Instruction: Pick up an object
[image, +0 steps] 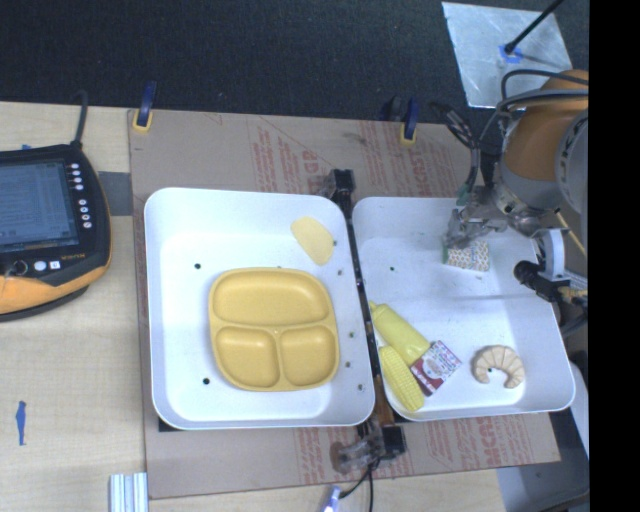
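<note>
The gripper (468, 235) is hovering at the right bin's (540, 400) far edge, directly over a small speckled packet (469, 258); I cannot tell the state of its fingers. Grasping seems underway; next it needs a secure clamp, then lifting.

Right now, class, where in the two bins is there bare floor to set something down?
Left bin: bare strips left of and behind the yellow tray. Right bin: bare middle between the gripper, corn and croissant. Crowded at its front-left corner around the corn and packet.
</note>
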